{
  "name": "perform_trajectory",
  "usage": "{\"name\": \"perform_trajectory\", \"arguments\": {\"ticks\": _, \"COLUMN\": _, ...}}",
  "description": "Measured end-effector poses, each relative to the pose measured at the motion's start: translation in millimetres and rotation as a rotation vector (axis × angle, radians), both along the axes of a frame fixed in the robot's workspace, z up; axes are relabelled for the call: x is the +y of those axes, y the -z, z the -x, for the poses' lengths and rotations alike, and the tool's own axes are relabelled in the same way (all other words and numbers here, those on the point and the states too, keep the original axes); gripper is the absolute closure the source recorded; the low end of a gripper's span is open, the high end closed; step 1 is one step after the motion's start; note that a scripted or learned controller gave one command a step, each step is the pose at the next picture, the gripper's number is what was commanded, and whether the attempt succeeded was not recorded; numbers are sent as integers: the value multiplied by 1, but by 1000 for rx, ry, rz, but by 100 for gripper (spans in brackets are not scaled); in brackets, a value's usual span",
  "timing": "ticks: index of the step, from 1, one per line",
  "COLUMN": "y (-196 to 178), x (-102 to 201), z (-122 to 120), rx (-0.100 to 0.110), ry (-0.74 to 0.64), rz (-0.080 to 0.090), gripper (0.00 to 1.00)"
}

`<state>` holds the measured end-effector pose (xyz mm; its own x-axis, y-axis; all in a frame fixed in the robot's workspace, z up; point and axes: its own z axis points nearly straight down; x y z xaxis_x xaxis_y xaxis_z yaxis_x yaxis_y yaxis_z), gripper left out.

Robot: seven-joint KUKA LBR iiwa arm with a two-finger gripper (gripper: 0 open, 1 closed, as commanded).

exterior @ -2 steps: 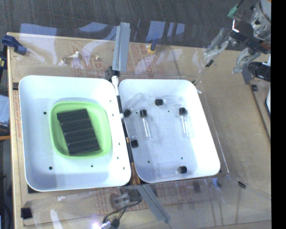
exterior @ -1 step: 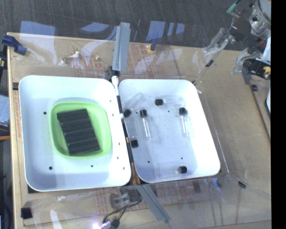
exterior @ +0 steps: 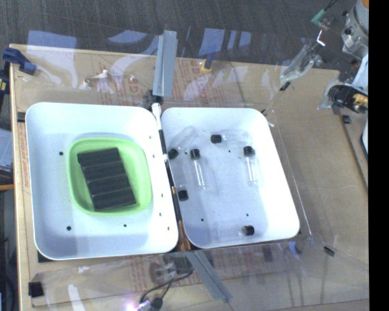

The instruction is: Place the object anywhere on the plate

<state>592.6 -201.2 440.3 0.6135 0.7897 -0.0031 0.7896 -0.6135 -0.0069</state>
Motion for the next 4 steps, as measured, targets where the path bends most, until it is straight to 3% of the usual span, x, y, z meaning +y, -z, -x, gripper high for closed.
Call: {"name": "perform_trajectory", "arguments": {"ticks": 4, "y": 0, "x": -11, "z": 87, "rx": 3, "ry": 532, "rz": 4, "gripper": 0}}
